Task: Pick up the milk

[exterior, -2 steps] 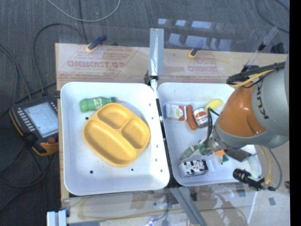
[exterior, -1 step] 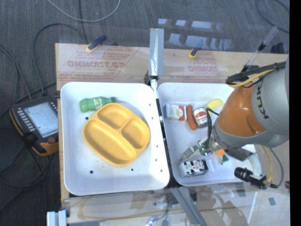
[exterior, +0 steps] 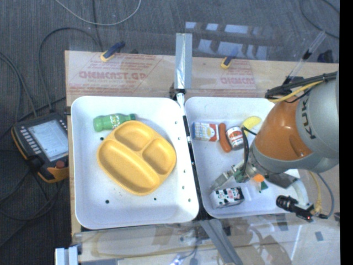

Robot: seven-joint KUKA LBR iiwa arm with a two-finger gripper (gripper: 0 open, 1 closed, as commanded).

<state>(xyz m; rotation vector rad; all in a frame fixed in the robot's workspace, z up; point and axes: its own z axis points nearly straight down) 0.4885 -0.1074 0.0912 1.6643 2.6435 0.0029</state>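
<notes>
Two bins under me, and I'm working over the right bin (exterior: 205,164). The milk (exterior: 229,196), a small black-and-white patterned carton, lies flat close to that bin's front edge, toward its front-left corner. My pincer (exterior: 238,175) hangs just behind it, between the carton and the middle of the bin, and nothing is gripped in it. Whether it stands wide or narrow I can't tell from this slant; my own wrist covers too much.

So I judge this to be the approach step, not the grasp. Next move as I read it: shift a touch toward the front edge, centre over the carton, drop straight down.

Along the rear edge sit an orange-and-white box (exterior: 205,131), a sausage (exterior: 224,138) and a small can (exterior: 235,137), well apart from the carton. Over in the left bin (exterior: 83,203), a yellow divided tray (exterior: 137,156) and a green bottle (exterior: 113,121).
</notes>
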